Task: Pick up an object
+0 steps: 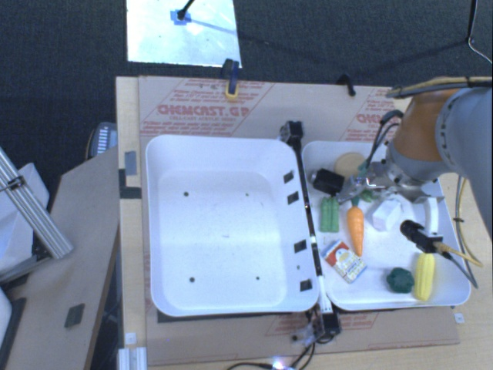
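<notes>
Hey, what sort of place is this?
Probably a robotics lab: a grey robot arm with an orange band reaches over two shallow white bins, one holding an orange toy carrot.

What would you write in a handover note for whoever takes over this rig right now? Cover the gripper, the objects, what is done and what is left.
Gripper: low in the right bin, near the carrot's top end; whether it is open or shut cannot be told, and nothing is seen held.
Objects, all in the right bin: carrot, green block beside it, small printed box below them, yellow corn and dark green lump at the near right corner, white piece right of the carrot.
Done: no pick visible yet.
Left: grasp one object, probably the carrot or green block, and lift it.
</notes>
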`<state>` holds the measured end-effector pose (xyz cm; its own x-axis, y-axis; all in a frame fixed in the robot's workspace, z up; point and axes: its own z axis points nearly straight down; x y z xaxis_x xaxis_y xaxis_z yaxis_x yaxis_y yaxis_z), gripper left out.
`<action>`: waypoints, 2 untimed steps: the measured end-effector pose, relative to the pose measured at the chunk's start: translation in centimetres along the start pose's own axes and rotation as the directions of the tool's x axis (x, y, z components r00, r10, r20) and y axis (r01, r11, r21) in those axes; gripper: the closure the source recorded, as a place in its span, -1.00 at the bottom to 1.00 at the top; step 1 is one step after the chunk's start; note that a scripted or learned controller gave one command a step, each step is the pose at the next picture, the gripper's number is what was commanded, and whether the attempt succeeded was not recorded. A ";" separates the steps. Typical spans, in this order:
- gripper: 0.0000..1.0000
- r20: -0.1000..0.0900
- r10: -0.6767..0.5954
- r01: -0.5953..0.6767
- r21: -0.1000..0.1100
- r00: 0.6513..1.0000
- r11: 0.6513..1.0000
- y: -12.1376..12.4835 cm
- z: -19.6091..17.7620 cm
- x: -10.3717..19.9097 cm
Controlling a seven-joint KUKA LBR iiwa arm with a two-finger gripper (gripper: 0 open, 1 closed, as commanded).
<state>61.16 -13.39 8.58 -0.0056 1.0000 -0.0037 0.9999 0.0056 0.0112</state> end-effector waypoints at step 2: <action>1.00 -0.006 -0.008 0.008 -0.001 1.000 1.000 1.4 -10.5 9.3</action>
<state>62.41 -4.06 19.09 -0.0135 0.9999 0.0023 0.9998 0.0135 0.0117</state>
